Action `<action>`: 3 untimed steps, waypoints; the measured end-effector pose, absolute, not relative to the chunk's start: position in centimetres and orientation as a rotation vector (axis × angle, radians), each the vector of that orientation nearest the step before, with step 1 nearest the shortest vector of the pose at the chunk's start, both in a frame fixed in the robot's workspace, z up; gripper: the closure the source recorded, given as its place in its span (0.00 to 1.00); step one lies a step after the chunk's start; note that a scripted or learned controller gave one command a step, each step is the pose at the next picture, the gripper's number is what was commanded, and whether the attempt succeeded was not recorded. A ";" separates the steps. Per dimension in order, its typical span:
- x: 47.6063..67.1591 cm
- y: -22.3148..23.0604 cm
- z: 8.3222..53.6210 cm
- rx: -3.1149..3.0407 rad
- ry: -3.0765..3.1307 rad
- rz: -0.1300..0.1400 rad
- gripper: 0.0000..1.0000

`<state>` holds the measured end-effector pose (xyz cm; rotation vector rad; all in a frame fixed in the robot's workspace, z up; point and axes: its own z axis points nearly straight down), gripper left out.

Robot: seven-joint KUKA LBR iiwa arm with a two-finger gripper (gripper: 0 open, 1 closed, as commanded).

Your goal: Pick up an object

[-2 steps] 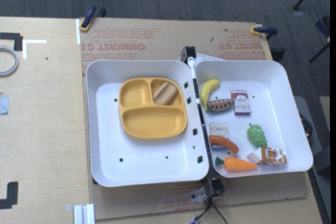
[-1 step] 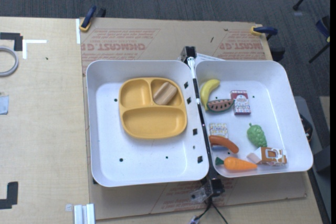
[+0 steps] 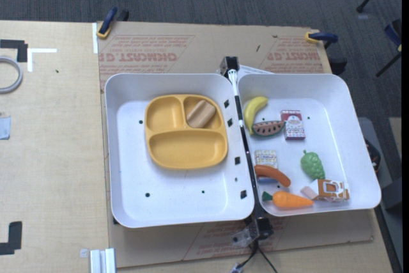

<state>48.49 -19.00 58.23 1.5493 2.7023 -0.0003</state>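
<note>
We look down at a slant on a bench (image 3: 51, 156) carrying two shallow white bins side by side. The left bin (image 3: 128, 195) holds a yellow divided plate (image 3: 182, 150) with a small bread roll (image 3: 201, 113) in its upper right compartment. The right bin (image 3: 339, 112) holds the likely targets, a scatter of toy foods: a banana (image 3: 253, 110) just above a watermelon slice (image 3: 268, 128), a red and white carton (image 3: 293, 124), a small cracker box (image 3: 266, 158), a sausage (image 3: 273, 175), a green pepper (image 3: 312, 165), a carrot (image 3: 292, 201) and an orange and white box (image 3: 332, 190) at the near rim. We cannot tell how far open the end effector is, or whether it has hold of anything. We judge the main risk to be crowding: the banana and watermelon touch, and the sausage, cracker box and carrot lie close together, so a descent could nudge a neighbour or catch two things. The carrot and box near the rim could also cause a collision with the bin wall.
</note>
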 end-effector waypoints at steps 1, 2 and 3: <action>55.0 -22.2 27.4 1.690 2.647 -0.001 1.00; 58.0 -21.5 41.8 1.568 2.719 -0.001 1.00; 58.1 -21.5 42.8 1.563 2.718 -0.002 1.00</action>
